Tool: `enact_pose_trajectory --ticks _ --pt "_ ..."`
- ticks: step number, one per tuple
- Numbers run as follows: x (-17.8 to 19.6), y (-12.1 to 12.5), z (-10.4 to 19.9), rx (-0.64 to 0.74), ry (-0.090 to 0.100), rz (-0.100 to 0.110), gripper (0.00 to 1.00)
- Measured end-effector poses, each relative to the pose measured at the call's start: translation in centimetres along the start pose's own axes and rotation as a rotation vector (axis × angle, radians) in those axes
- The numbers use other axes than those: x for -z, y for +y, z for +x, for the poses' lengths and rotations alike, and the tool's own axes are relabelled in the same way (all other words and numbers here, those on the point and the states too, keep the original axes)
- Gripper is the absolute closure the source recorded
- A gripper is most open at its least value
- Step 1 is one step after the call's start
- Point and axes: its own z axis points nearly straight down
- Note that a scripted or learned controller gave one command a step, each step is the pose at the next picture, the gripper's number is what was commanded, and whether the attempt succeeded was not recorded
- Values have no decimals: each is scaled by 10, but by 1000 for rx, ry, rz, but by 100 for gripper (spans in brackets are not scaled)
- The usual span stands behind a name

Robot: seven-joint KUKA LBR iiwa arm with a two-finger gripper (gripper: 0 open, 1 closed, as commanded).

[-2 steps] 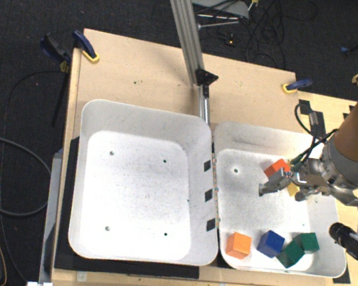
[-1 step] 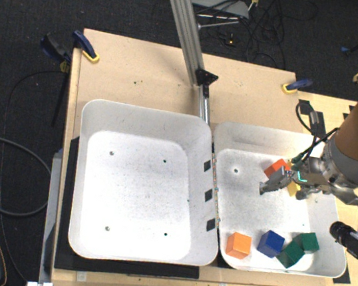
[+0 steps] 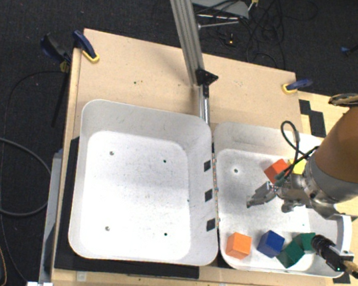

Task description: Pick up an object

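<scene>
Hovering gripper (image 3: 259,197), red-orange block (image 3: 276,169) just behind, perhaps touching the wrist

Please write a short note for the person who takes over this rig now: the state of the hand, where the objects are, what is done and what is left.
Hand: low over the right bin, near its middle; nothing visible between its fingers, and I cannot tell if they are open or shut.
Objects, all in the right bin: orange cube, blue cube and green block along the near edge; an orange-red block and a yellow piece beside the wrist.
Done: arm has reached into the bin.
Left: grasp one object and lift it.
</scene>
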Motion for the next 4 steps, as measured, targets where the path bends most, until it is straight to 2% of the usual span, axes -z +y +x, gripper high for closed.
enact_pose_trajectory --ticks 1,2,3,4 --pt "-64 1 2 0 0 0 0" --pt "-86 1 2 1 -1 -5 0" --pt "-74 2 2 0 -1 -9 100" --pt "-12 2 6 5 -3 -14 100"
